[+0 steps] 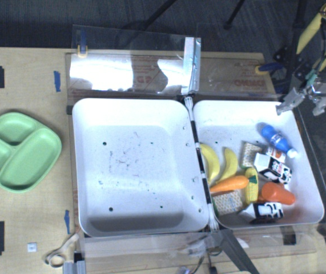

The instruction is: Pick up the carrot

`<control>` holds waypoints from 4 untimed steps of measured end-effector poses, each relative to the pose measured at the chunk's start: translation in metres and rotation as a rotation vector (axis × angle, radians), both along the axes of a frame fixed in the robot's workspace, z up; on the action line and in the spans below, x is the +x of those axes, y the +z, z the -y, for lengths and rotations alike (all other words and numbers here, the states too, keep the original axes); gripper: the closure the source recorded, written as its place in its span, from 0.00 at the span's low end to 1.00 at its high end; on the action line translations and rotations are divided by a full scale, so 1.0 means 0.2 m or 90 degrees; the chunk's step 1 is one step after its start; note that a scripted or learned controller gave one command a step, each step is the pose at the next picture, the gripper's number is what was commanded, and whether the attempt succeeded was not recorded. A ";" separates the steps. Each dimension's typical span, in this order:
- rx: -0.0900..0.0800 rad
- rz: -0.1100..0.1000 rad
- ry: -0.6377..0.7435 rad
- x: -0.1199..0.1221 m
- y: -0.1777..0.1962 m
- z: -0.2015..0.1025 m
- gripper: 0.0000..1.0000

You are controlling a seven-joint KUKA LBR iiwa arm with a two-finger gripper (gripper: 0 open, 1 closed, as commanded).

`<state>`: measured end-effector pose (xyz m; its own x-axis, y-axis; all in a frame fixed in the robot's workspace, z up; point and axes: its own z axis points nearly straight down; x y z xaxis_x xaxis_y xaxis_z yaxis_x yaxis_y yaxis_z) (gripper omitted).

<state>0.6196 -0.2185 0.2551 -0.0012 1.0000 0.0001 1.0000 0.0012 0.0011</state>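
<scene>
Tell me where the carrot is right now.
The carrot lies in the right bin, near its left wall, just below the two bananas and above a beige sponge.

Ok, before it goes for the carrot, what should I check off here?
1. Carrot in view in the right bin: ok.
2. Carrot top uncovered: ok.
3. Room around the carrot: not ok; the bananas touch it above, and the corn lies at its right end.
4. Gripper over the carrot: not ok; it sits at the bin's far right corner.
5. Fingers open: cannot tell.
6. Straight path to the carrot: cannot tell; the blue bottle lies near it.
</scene>
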 end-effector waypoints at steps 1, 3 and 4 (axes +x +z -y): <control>0.000 0.000 0.150 -0.13 -0.57 -0.51 0.00; 0.000 0.001 0.486 -0.35 -0.35 -0.86 0.00; 0.000 0.001 0.541 -0.62 -0.35 -0.68 0.00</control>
<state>0.4965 -0.0830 0.1847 -0.7522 0.6590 -0.0010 0.6590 0.7522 0.0020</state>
